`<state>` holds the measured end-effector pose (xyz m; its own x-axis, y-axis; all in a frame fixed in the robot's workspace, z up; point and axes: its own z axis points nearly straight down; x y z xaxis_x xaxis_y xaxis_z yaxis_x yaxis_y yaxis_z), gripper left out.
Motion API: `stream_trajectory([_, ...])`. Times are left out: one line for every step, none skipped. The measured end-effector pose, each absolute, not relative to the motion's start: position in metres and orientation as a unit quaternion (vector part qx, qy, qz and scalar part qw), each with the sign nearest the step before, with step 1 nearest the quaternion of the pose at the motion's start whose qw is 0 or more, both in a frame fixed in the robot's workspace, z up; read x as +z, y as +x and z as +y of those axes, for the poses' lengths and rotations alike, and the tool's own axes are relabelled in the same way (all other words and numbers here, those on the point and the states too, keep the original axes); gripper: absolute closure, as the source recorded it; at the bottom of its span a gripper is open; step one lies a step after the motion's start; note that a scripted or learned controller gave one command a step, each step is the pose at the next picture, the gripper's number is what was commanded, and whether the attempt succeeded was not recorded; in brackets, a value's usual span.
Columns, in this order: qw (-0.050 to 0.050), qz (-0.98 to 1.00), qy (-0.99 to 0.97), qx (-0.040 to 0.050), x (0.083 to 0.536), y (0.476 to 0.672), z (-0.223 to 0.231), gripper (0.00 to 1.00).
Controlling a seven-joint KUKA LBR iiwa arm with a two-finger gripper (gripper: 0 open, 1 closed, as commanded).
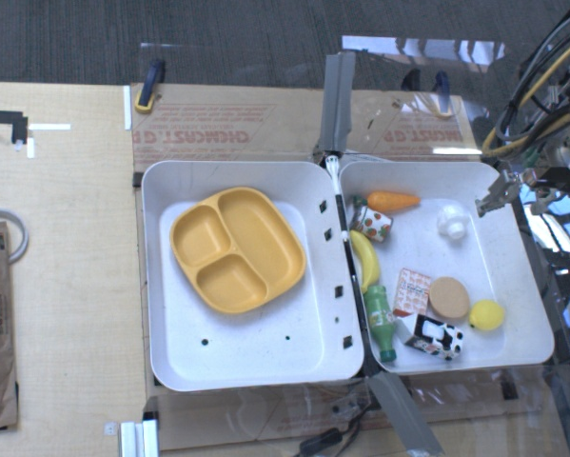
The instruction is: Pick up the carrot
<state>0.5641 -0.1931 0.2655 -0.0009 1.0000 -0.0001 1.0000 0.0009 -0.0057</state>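
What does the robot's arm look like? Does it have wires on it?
Just a bit of it pokes in at the right edge. The gripper is small, thin and dull grey metal, like little tongs. Behind it is a mostly dark arm with shiny bits. Yes, there are wires: a bundle of black and yellow cables loops above it.

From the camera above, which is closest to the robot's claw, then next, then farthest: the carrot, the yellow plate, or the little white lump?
Measured from the gripper at the right bin's far right edge:
1. White lump, right bin, just left of it.
2. Carrot, right bin's far left corner.
3. Yellow plate, in the left bin.
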Motion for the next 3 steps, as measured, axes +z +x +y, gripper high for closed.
stream_trajectory([0.004,-0.708,-0.706,0.0042,0.271,0.566,-0.194,1.00])
stream_trajectory([0.001,-0.789,-0.615,0.0019,0.297,0.619,-0.114,1.00])
stream_trajectory([0.001,-0.840,-0.543,0.0022,0.280,0.641,-0.065,1.00])
